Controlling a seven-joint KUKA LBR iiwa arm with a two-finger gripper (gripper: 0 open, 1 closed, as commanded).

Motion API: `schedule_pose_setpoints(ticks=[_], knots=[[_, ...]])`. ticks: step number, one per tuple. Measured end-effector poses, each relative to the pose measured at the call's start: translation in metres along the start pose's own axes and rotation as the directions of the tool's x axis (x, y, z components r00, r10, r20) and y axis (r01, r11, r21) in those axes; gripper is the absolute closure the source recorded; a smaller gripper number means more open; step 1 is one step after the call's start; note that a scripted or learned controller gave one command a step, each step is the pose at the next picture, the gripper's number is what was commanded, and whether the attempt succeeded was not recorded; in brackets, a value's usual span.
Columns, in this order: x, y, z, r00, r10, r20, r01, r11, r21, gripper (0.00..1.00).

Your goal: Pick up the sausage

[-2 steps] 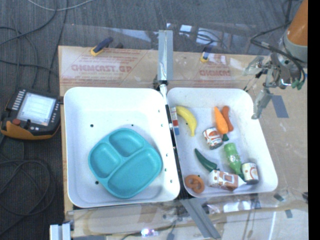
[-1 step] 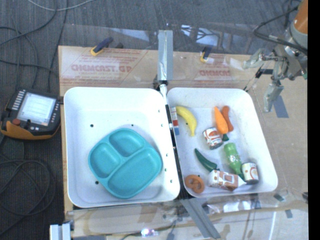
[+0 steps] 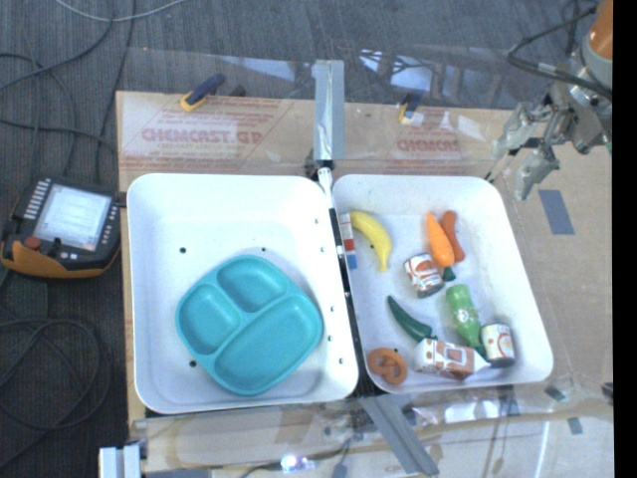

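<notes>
Glossy brown pretzel (image 3: 387, 365) at right bin's (image 3: 518, 257) near edge.
Reddish-brown sausage (image 3: 451, 231) touches orange carrot (image 3: 439, 240); "CHEMCAST" printed on board (image 3: 199, 135); gripper (image 3: 532, 157) empty, fingers spread.

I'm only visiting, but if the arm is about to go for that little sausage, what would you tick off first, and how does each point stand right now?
1. Sausage in view: ok. The sausage lies in the right bin, near its far side.
2. Room around it: not ok. It lies right against the carrot, so the fingers might catch both.
3. Gripper placed above it: not ok. The gripper hangs outside the bin, beyond its far right corner.
4. Gripper free of any load: ok, nothing between its fingers.
5. Fingers apart enough to straddle the sausage: ok; they look spread.
6. Path down: ok. Nothing stands between gripper and sausage.
</notes>
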State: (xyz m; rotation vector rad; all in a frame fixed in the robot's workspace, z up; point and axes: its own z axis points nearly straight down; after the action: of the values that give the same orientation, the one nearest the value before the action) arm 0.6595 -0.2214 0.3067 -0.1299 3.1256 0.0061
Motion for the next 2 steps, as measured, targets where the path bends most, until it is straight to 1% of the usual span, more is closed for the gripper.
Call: schedule_pose_setpoints(ticks=[1,2], knots=[[0.000,0.000,0.000,1.000,0.000,0.000,0.000,1.000,0.000,0.00],[0.026,0.002,0.035,0.999,-0.033,-0.009,0.033,0.999,0.000,0.00]])
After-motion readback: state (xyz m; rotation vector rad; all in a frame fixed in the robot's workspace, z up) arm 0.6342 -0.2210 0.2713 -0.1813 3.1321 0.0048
